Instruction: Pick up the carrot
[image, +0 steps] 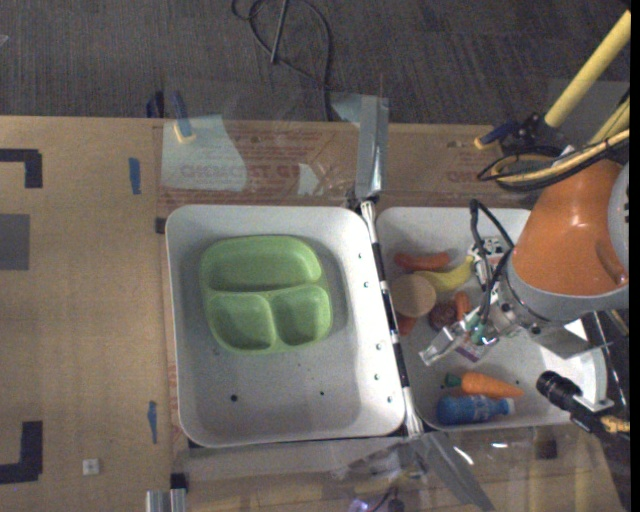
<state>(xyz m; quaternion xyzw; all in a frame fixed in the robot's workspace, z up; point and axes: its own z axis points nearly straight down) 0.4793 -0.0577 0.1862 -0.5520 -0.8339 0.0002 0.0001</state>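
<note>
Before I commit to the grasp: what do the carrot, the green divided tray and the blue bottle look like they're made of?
Carrot: likely moulded plastic toy; even orange colour, smooth surface, green stub at its left end.
Green divided tray: looks like matte plastic; one uniform light green, softly rounded compartment walls, no sharp glare.
Blue bottle: probably plastic with a slight sheen; too small to be sure.

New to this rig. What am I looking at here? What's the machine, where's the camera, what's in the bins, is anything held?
One fixed camera looks down at a slant on two shallow white bins. The grey robot arm with an orange band reaches in from the right; its two-finger tool hangs over the right white bin. I can't tell whether it is open or holding anything. The left white bin holds a green three-compartment plastic tray. The right bin holds toy food: an orange carrot with a green top, a blue bottle, a yellow banana and a tan round piece.
</note>
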